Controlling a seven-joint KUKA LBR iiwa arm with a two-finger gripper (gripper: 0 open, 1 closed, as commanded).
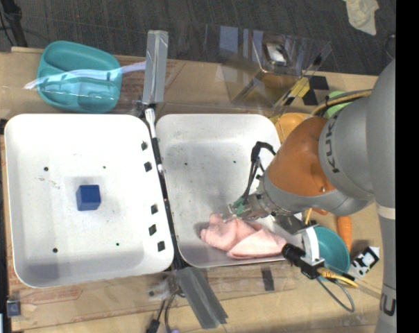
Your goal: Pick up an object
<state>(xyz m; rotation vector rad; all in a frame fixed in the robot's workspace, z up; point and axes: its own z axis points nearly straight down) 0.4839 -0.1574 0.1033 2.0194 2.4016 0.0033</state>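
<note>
A pink soft object [243, 238], like a folded cloth or plush piece, lies in the right bin [202, 144] against its near wall. My gripper [241, 209] is low in that bin, right at the top edge of the pink object, with the grey arm and orange band reaching in from the right. The wrist hides the fingers. A small blue cube [89, 197] sits alone in the left bin [29, 158], a little left of its middle.
A turquoise plastic scoop [79, 76] rests on the bench behind the left bin. Yellow, orange and teal items [332, 245] crowd the bench right of the right bin, under the arm. A clear plastic piece [272, 68] stands behind the right bin.
</note>
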